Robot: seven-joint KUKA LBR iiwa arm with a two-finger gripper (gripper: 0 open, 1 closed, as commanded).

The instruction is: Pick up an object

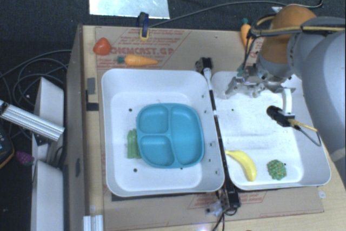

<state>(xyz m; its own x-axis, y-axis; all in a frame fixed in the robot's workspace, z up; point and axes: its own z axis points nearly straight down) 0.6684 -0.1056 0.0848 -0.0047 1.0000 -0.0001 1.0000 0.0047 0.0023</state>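
Over the right bin [319, 167] now, arm [319, 57] reaching in from the right, orange band up top. Gripper [246, 85] low at the bin's far left corner, fingers too blurred and foreshortened to judge. Near the front rim: yellow banana [243, 164], green broccoli [277, 169] just beside it, well apart from the gripper. In the left bin [119, 89], a blue divided plate [170, 134], partly hiding a green piece [132, 144] at its left edge.
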